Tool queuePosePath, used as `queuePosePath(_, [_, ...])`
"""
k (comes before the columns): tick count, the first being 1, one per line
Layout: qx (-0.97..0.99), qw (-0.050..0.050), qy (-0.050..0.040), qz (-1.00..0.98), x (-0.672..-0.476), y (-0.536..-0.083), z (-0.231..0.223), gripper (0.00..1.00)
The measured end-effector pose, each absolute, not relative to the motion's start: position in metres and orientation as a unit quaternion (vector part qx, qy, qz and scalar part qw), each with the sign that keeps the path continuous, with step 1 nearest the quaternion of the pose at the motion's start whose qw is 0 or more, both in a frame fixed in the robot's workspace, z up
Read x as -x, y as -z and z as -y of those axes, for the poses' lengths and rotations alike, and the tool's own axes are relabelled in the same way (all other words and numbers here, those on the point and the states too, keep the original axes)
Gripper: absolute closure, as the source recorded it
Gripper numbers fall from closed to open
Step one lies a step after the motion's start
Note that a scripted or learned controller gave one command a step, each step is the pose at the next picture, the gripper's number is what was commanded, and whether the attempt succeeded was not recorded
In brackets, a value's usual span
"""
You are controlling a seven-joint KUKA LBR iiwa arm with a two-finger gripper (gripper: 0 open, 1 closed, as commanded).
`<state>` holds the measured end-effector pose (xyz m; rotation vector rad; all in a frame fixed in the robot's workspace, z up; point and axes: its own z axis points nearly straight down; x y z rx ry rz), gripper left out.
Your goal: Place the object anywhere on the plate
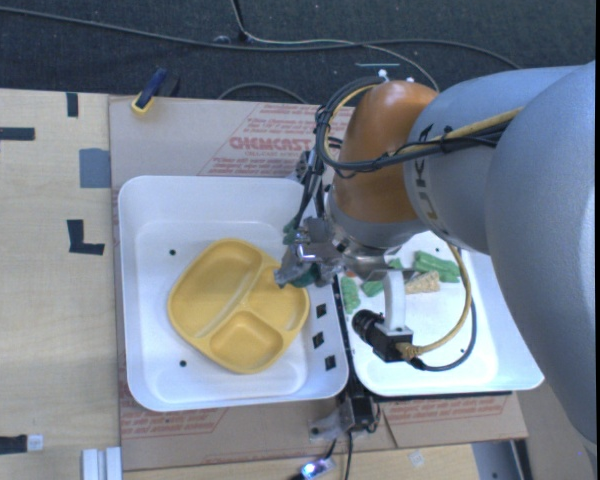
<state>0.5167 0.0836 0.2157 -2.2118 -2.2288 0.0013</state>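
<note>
Yellow plate (pixel 238 304) in left bin (pixel 140 268), three compartments, tilted. Gripper (pixel 298 268) at plate's 2 o'clock rim, over divide between bins; small green object (pixel 292 277) at fingertips, touching plate edge, seemingly clamped but hard to tell. Right bin (pixel 480 368), at plate's 3 o'clock: green pieces (pixel 435 264), tan piece (pixel 422 283), partly hidden under arm (pixel 460 158). Black cable (pixel 280 40) across bench at 12 o'clock.

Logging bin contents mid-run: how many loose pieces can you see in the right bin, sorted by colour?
Green plastic pieces: 3 visible
Tan block: 1
Total: 4 visible; the arm covers part of the right white bin, so more may be hidden.
</note>
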Motion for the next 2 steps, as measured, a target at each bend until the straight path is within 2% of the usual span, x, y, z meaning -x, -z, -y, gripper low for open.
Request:
queuePosePath(1, [0.704, 0.001, -0.0002, 0.71, -0.513, -0.229, -0.139, 1.0])
queuePosePath(2, [0.705, 0.001, -0.0013, 0.709, -0.514, -0.214, -0.19, 1.0])
